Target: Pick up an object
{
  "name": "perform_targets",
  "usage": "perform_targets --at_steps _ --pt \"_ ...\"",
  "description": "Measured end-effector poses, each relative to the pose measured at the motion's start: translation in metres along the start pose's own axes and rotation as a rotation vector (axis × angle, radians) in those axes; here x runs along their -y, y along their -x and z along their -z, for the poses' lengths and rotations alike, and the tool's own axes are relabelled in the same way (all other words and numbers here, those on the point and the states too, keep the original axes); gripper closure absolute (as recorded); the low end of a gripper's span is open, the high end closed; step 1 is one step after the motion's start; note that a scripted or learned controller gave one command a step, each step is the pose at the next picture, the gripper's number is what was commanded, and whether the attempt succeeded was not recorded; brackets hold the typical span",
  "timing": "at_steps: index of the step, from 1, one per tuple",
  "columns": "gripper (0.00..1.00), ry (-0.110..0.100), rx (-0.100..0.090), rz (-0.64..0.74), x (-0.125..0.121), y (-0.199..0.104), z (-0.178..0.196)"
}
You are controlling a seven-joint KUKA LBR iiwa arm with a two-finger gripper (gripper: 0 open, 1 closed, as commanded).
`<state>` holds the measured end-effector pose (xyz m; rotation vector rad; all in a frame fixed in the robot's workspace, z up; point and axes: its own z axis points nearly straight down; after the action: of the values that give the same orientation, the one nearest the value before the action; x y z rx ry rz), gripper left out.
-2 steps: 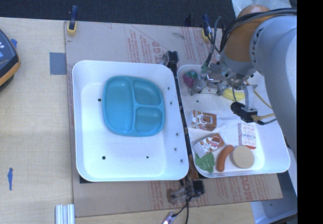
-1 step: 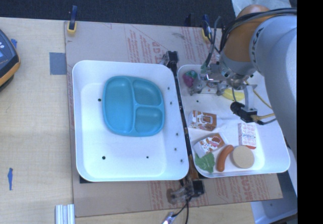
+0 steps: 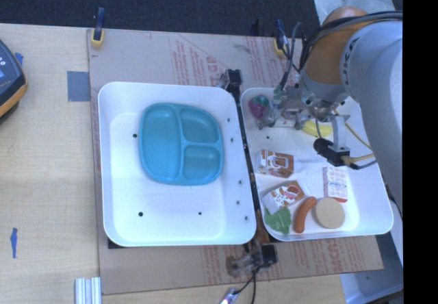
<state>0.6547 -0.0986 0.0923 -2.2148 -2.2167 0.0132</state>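
I see the hand (image 3: 287,114) low in the right bin (image 3: 373,224), near the purple toy (image 3: 259,106) at the bin's far end. I cannot tell how it is set. A hot dog (image 3: 304,213) lies at the near end.

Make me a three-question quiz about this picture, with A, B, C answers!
1. Where does the blue divided plastic plate lie?
A. left white bin
B. right white bin
C. on the bare bench

2. How many compartments has the plate?
A. two
B. three
C. five

3. Where is the claw?
A. over the plate
B. off the bench
C. over the right bin's far end

Answers: 1 A, the plate sits inside the left bin. 2 B, one long section and two small. 3 C, it hangs beside the yellow toy banana.
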Motion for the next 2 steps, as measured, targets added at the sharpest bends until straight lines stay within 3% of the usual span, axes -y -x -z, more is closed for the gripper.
perform_targets --at_steps 1,2 --pt "1.00 -0.002 0.001 0.002 0.000 0.001 0.011" --pt "1.00 0.010 -0.001 0.004 0.037 -0.052 0.166"
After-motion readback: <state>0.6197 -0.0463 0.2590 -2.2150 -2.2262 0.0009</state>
